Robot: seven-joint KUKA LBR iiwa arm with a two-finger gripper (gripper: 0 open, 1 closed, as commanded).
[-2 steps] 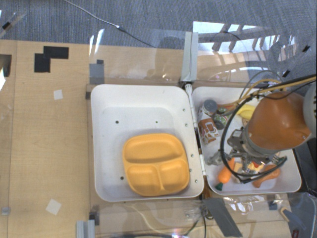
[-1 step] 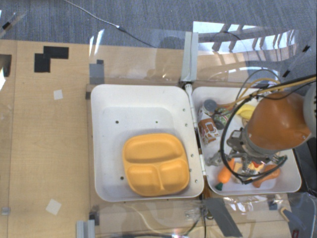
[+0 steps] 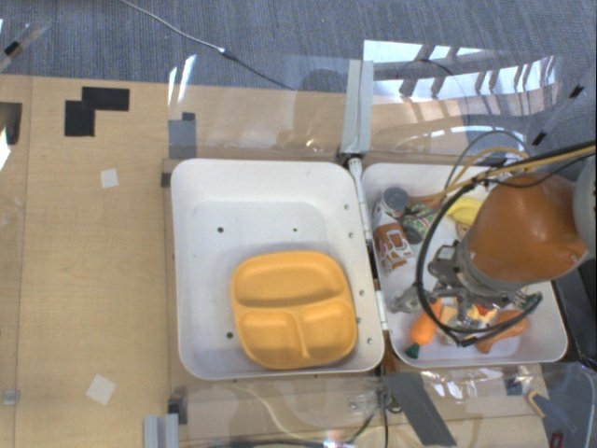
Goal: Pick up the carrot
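Camera view looks down at two white bins side by side on a wooden bench. Left bin (image 3: 201, 250) just has a yellow divided plate (image 3: 294, 308) sitting toward its front. Right bin (image 3: 550, 343) is where all the clutter is, and honestly most of it is buried under the arm (image 3: 522, 231), whose big orange band blocks the middle of the bin.

The gripper (image 3: 466, 317) is down low among the stuff, wrapped in black cables, and I can't tell whether it's released or clenched on anything, too much wrist and wiring in the way.

The carrot (image 3: 423, 331) pokes out at the front left of the right bin, just beside the gripper's left side: an orange stub with a green bit at its lower end. Only part of it shows.

Other things half visible: a brown-and-white packet (image 3: 392, 244) against the bin's left wall, a grey round thing (image 3: 395, 198) near the back, a yellow piece (image 3: 464, 213) peeking past the arm, and another orange item (image 3: 504, 332) at the front, hard to identify.
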